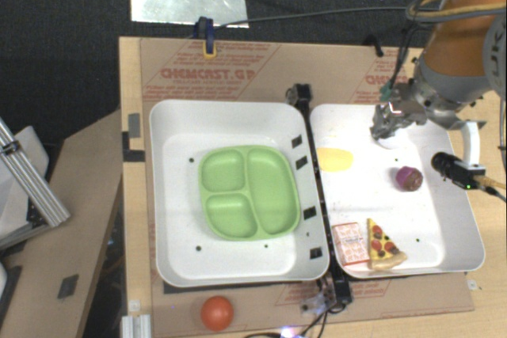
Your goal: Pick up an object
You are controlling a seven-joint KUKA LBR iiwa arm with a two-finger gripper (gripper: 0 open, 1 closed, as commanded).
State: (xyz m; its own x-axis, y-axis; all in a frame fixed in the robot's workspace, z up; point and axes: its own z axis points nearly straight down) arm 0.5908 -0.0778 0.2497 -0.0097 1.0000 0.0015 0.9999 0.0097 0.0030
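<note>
The right bin (451, 249) holds a yellow flat piece (335, 160), a purple round object (409, 178), a pizza slice (383, 244) and a small red-and-white packet (349, 242). My gripper (387, 127) hangs over the far part of this bin, right of the yellow piece and above-left of the purple object. Nothing shows between its tips. A white round thing lies just under the gripper, mostly hidden.
The left bin (174, 170) holds a green three-compartment tray (247, 191). An orange-red ball (216, 312) lies on the bench in front of the left bin. A black clamp (299, 95) sits where the bins meet at the back.
</note>
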